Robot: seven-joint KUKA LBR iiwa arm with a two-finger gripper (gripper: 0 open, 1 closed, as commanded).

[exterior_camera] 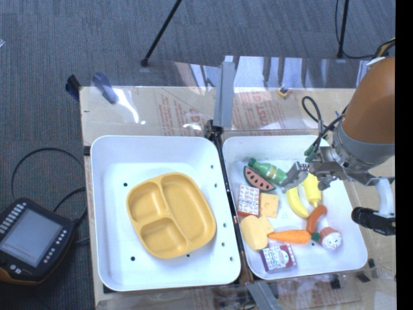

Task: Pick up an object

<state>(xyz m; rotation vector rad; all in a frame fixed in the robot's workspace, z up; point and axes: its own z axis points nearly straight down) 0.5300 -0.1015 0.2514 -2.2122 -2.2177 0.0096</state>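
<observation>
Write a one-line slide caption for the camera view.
End effector poised above toy food, near a banana, in the right bin; yellow divided tray in the left bin.

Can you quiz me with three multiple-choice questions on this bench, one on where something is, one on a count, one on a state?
1. Where does the yellow divided plate lie?
A. left bin
B. right bin
C. on the floor

2. How many compartments does the plate have?
A. two
B. three
C. five

3. Where is the claw?
A. above the left bin
B. low over the food in the right bin
C. away from the bench

Answers:
1 A, it sits in the left bin.
2 B, ridges split it into three wells.
3 B, it hangs beside the banana and the green bottle.
</observation>
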